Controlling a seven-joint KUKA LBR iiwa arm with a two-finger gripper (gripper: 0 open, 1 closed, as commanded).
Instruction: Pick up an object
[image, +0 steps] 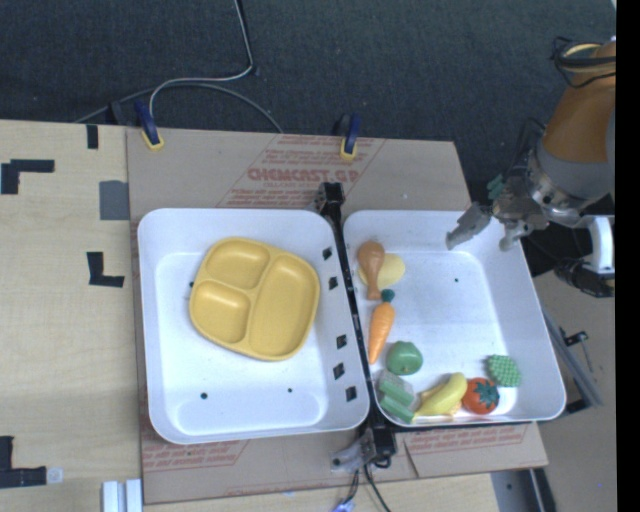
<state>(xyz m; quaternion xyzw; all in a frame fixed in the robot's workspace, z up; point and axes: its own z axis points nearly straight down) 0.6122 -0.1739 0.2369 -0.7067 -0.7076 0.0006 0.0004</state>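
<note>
My gripper (488, 229) hangs over the far right corner of the right bin (455, 300), its two grey fingers spread apart with nothing between them. Toy foods lie along the bin's left and near sides: a chicken drumstick (370, 261) beside a yellow lemon (391, 268), an orange carrot (380, 330), a green round fruit (404, 357), a green cucumber piece (396, 397), a yellow banana (443, 394), a red tomato (480, 397) and a green leafy piece (504, 371). All of them sit well away from the gripper.
The left bin (170, 350) holds a yellow divided plate (254, 298). A black divider strip (345, 310) runs between the bins. Two clamps (349, 136) pin the cardboard at the back. Bare white floor spans the right bin's middle and far side.
</note>
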